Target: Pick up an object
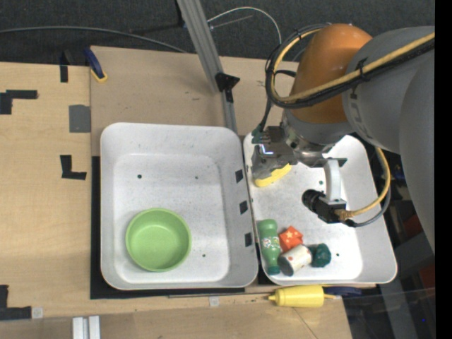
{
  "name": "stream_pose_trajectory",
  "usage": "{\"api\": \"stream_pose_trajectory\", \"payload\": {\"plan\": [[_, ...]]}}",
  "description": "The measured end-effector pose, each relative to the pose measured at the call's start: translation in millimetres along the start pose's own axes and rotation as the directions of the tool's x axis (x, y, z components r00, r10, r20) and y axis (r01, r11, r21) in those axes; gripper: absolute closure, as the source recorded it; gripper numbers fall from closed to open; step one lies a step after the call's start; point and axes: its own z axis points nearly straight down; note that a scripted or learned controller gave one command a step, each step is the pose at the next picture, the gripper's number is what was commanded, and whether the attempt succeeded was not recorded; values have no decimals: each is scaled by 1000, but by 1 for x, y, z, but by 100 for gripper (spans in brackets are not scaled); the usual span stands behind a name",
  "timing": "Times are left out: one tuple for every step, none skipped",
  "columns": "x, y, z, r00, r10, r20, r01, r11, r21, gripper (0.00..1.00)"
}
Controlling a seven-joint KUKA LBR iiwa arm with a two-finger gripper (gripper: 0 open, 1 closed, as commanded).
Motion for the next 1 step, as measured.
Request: {"api": "stream_pose_trajectory", "payload": {"plan": [[47, 21, 11, 1000, 0, 0, 0, 1000, -2, 100]]}}
